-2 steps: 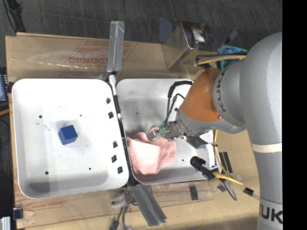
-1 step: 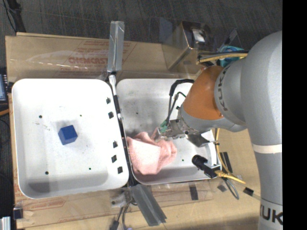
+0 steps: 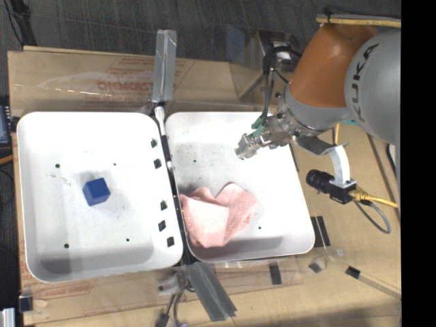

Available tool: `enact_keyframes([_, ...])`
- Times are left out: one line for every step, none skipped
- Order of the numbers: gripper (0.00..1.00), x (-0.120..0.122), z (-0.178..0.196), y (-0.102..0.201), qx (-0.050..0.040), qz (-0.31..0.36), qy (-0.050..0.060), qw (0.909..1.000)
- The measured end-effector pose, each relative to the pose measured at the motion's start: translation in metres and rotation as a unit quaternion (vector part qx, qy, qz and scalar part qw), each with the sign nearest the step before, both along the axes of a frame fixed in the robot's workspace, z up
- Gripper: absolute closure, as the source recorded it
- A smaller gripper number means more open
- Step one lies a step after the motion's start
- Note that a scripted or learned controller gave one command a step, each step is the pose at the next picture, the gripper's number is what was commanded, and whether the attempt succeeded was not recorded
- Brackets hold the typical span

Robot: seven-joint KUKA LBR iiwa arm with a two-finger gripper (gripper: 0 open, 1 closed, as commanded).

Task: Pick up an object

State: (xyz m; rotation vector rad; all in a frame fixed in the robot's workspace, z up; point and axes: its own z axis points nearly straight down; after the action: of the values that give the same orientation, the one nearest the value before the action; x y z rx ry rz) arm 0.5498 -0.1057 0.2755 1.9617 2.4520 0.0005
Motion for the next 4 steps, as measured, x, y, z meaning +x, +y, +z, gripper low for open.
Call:
enact_keyframes([0.0, 0.0, 0.0, 0.0, 0.0001, 0.0, 0.001, 1.0])
enact_keyframes([0.0, -0.03, -0.184, -0.032, 0.0007, -0.001, 0.001, 1.0])
enact_keyframes([0.0, -0.057, -0.069, -0.024, 0.0003, 0.052, 0.001, 0.9987])
enact_keyframes([0.0, -0.053, -0.184, -0.028, 0.0008, 0.085, 0.001, 0.9964])
